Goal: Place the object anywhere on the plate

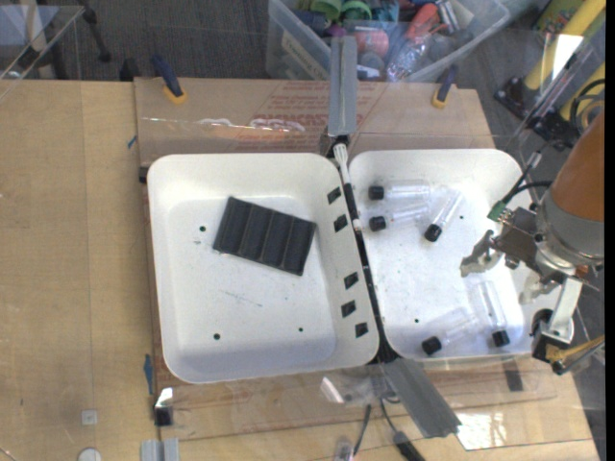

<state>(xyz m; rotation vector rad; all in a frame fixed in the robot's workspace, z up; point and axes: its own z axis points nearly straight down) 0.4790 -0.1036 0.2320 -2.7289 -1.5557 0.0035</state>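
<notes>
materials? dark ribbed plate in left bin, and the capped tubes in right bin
Dark plate: looks like matte black plastic or rubber, no glare, with parallel ridges; cannot tell which. Tubes: probably clear plastic, possibly glass; the white bin shows through them. Their caps look like opaque black plastic.

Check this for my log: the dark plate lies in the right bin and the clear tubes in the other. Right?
Not quite. The camera view shows the dark plate in the left bin; the clear tubes lie in the right bin.
</notes>
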